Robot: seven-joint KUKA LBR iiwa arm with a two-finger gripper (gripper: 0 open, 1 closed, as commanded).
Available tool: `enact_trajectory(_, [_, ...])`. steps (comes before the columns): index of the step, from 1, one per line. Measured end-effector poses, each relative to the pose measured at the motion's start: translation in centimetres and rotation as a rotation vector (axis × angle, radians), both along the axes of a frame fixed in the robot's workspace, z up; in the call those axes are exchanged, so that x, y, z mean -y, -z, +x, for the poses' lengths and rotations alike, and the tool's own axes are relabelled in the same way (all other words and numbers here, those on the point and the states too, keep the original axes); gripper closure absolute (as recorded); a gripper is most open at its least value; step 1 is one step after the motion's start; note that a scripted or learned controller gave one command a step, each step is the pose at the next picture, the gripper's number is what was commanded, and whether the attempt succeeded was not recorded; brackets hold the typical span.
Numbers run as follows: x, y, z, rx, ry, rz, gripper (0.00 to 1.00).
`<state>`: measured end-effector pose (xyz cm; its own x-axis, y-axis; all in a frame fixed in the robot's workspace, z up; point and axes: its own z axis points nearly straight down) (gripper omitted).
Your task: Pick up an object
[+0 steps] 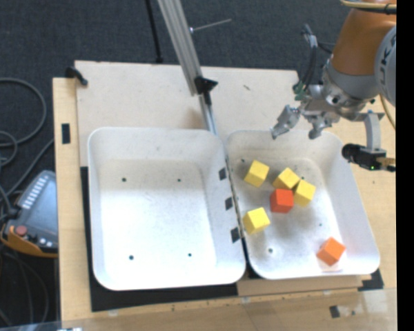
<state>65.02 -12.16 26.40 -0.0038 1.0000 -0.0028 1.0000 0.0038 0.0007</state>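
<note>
Jaws [299, 127] open, empty, above right bin [355, 185]

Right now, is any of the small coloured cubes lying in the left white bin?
No: all six cubes, four yellow and two orange, such as the yellow cube and the orange cube, lie in the right white bin.

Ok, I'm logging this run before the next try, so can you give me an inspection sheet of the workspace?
Surface: wooden bench bearing two white bins, left bin and right bin.
Job's things: four yellow blocks and two orange blocks, all in the right bin.
Clutter: nothing seen.
Grippers: gripper open, holding nothing, above the right bin's far edge.
Cables: loose cables on the floor, left.
Surroundings: metal post, handheld controller, dark carpet.
</note>
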Motion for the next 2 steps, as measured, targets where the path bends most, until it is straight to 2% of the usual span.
enact_trajectory(1, [-2.9, 17.1, -1.7, -0.004, 0.0, 0.002, 0.0])
enact_trajectory(2, [-2.8, 15.6, -1.5, 0.003, 0.005, 0.003, 1.0])
